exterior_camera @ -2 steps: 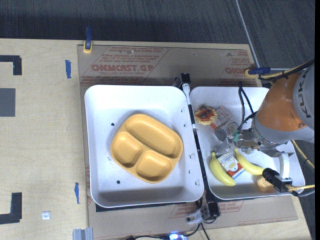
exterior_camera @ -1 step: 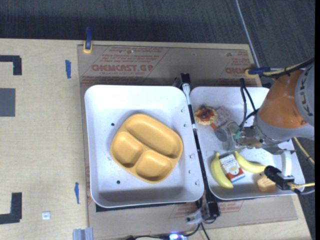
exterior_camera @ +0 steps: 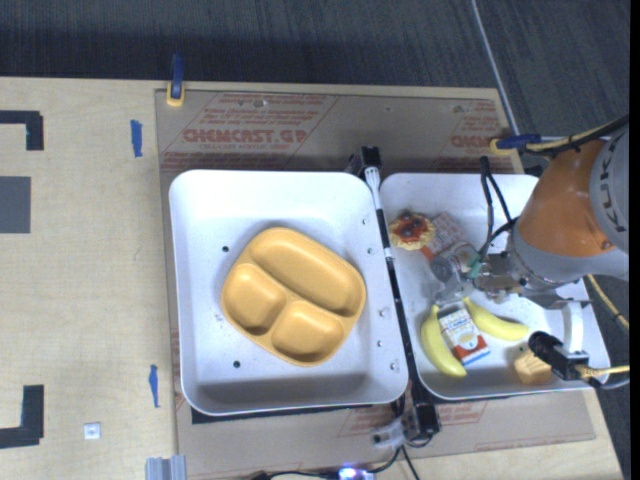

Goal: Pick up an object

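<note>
Yellow tray (exterior_camera: 292,293) lies in left bin (exterior_camera: 200,208). Right bin (exterior_camera: 420,193) holds bananas (exterior_camera: 440,343), carton (exterior_camera: 463,333), pizza toy (exterior_camera: 412,230). Gripper (exterior_camera: 462,271) is low over bananas; grip state cannot be told.

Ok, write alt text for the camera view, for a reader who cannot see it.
A grey robot arm with an orange band reaches over the right white bin, which holds two yellow bananas and small packets. The left white bin holds a yellow three-compartment plastic tray.
</note>
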`<move>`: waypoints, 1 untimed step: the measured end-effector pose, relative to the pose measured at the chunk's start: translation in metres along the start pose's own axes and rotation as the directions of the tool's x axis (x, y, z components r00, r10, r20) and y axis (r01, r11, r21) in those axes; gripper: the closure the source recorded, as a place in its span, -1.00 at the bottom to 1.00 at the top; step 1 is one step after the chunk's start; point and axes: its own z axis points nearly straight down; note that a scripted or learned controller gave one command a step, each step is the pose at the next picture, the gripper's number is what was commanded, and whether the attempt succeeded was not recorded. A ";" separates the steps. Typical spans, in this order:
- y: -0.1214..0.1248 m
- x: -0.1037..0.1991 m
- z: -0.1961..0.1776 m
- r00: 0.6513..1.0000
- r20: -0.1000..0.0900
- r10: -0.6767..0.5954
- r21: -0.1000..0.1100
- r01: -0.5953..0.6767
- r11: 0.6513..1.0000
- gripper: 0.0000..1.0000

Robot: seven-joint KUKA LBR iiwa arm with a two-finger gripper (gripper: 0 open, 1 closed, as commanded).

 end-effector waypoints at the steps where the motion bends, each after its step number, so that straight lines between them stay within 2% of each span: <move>1: -0.044 0.024 0.010 1.000 -0.002 -0.001 0.004 0.001 1.000 -1.00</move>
